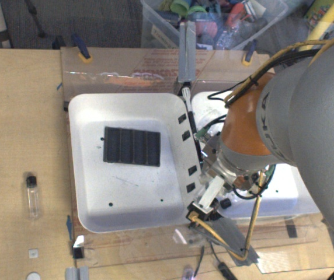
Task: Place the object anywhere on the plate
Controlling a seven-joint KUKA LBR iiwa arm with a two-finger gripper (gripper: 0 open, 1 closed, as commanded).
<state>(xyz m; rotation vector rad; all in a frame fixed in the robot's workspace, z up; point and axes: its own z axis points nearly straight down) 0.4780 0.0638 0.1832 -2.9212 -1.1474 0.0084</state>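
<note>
a dark ribbed rectangular plate (132, 146) lies flat in the left bin (85, 203), bare white floor all round it. the gripper (205, 206) hangs at that bin's lower right corner; its state cannot be told.

Bench (15, 127) bearing two white bins (91, 174)

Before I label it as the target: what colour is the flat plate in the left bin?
Black, with faint ribs; the plate shows best in the camera view.

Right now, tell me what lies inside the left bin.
Inside the left bin lies a dark ribbed rectangular plate, flat on the floor. The rest of the floor looks bare. The arm covers most of the right bin.
</note>
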